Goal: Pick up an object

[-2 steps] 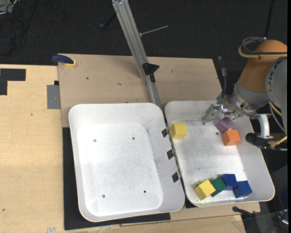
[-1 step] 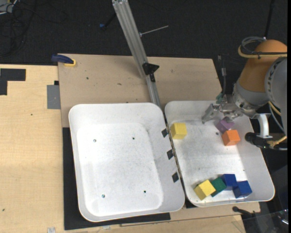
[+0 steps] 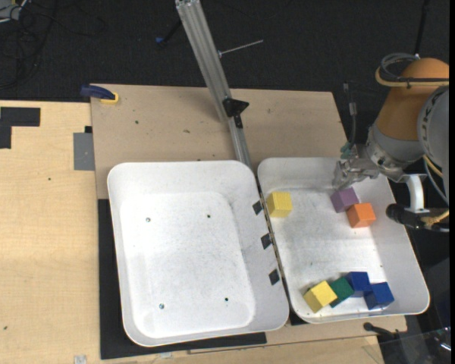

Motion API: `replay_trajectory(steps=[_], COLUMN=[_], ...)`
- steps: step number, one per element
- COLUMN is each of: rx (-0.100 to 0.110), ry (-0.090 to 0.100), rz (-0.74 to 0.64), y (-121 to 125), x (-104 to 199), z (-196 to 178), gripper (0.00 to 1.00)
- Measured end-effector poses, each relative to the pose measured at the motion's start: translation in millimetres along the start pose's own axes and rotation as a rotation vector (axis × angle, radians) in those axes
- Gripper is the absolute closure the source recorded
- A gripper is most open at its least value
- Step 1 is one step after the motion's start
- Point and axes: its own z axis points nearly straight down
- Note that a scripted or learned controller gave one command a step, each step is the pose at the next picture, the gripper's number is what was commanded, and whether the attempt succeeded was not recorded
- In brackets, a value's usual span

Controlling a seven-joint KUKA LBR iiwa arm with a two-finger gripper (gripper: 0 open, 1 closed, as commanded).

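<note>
From above, the arm enters at the upper right of the frame, and its gripper hangs over the upper part of the right bin. Whether the pincer is wide or narrow cannot be told here. Just below it lies a purple cube, with an orange cube touching its lower right side. A yellow cube sits near that bin's left wall. At the lower middle of the same bin cluster a second yellow block, a green block and two blue blocks. The left bin fills the centre left.
</note>
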Motion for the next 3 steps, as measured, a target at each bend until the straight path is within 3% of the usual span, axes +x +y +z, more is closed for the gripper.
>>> replay_trajectory(steps=[1, 3], rx=[0.019, 0.015], ry=[0.007, 0.007], rz=[0.003, 0.001], y=[-4.1, 4.7], x=[-6.9, -9.4], z=[-49.1, -156.8], gripper=[1.00, 1.00])
